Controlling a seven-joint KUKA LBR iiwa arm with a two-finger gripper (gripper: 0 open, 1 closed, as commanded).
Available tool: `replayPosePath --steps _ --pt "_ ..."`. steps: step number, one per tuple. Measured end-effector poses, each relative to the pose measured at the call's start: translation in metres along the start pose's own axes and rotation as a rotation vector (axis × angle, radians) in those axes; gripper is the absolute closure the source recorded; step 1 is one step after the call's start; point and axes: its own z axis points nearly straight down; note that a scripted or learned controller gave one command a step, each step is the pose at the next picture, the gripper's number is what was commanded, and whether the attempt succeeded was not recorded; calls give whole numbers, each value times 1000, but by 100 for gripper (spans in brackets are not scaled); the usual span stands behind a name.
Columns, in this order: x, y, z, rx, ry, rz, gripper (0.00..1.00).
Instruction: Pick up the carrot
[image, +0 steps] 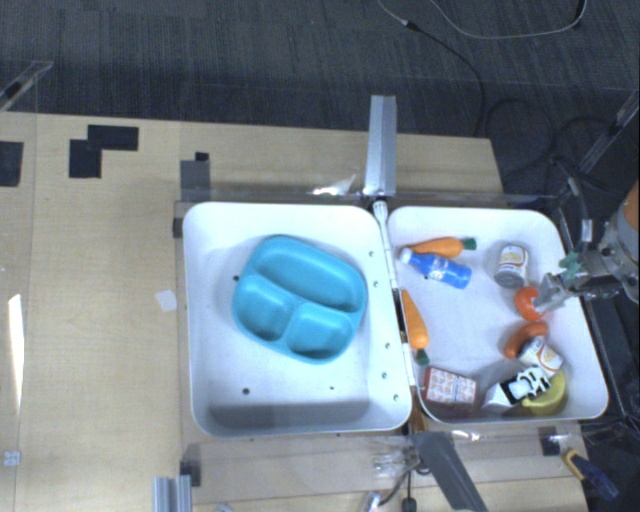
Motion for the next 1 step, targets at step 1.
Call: replayPosePath --steps 1 --pt "-8 18 -4 0 -1 -44 100"
